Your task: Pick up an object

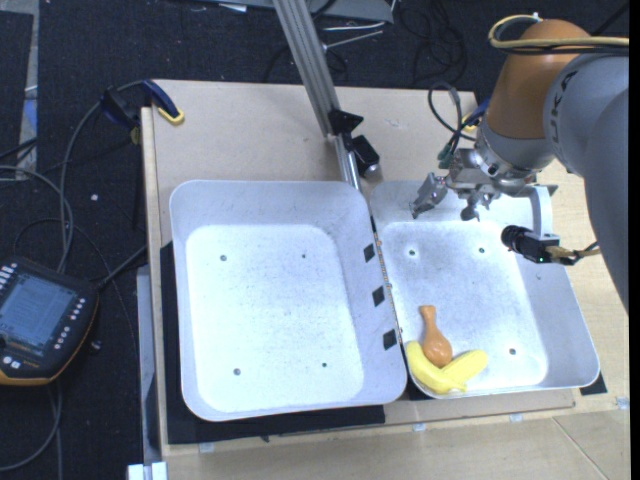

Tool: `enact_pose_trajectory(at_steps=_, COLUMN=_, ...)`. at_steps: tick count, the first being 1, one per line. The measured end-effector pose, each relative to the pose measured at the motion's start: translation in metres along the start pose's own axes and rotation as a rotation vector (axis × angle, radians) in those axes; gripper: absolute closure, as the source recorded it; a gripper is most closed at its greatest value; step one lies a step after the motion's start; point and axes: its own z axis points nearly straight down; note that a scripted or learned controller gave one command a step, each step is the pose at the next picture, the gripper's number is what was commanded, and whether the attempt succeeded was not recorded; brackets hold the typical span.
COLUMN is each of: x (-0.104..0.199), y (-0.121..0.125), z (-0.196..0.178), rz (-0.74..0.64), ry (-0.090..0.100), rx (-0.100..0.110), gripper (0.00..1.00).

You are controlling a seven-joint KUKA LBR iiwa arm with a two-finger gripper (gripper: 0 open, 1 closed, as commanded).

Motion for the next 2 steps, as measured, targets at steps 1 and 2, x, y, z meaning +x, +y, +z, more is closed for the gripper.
enact_pose_trajectory(at_steps=1, x=0.001, y=0.009, z=0.055, rz=0.000, ry=0.000, rx=-0.001, gripper=0.00)
enact_pose_trajectory(at_steps=2, x=0.002, y=0.009, z=0.071, rz=-0.001, ry=-0.001, rx=-0.004, gripper=0.00)
